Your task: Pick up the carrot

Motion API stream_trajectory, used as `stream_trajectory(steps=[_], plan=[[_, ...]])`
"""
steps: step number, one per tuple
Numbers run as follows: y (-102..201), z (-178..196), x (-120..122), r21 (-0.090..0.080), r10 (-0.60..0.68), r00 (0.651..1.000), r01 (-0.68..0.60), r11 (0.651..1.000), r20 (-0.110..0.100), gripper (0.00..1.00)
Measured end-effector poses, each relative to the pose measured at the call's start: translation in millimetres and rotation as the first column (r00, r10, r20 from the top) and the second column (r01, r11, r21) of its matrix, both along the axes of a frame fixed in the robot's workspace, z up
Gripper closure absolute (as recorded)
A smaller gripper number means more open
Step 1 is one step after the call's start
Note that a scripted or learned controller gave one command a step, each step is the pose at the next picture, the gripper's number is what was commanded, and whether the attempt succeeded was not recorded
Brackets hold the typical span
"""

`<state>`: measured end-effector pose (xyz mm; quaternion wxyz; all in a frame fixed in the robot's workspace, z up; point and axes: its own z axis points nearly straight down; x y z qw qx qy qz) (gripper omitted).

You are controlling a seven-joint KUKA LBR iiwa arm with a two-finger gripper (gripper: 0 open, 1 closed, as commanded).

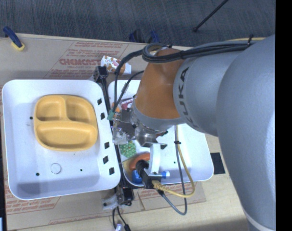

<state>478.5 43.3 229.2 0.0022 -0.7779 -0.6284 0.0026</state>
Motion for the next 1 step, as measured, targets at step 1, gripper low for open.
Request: stream_trajectory(steps=[1], plan=[[-58.0, 36.9, 5.6, 0.000, 0.049, 0.999, -0.049, 0.999, 0.003, 1.00]])
